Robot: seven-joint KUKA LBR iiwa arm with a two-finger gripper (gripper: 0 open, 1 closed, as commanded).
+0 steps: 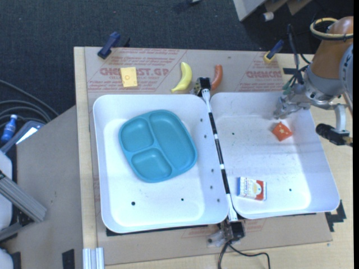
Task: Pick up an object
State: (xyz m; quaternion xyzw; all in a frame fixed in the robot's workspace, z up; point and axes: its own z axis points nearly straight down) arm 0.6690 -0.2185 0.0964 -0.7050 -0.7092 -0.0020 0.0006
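1. Camera view puts the jaws [284,108] low over the far part of the right bin [314,167], just beyond a small orange block [281,131]; nothing is seen between them, and whether they stand released or clenched I cannot tell at this size.
2. By my reading the step in hand is the approach: no object has been lifted yet.
3. The orange block lies on the bin floor, close below the jaws in the view, apart from them. It sits turned cornerwise like a diamond; it looks near square, so no clear long axis can be named.
4. A small white and red carton [250,189] lies flat nearer the front of the same bin, well apart from the jaws, its long side running roughly left to right.
5. The next move likely calls for shifting over the block, aligning with its turned faces, then descending.
6. The left bin [112,206] holds a blue divided plate [157,145]; a toy banana [182,77] rests on the tabletop behind.
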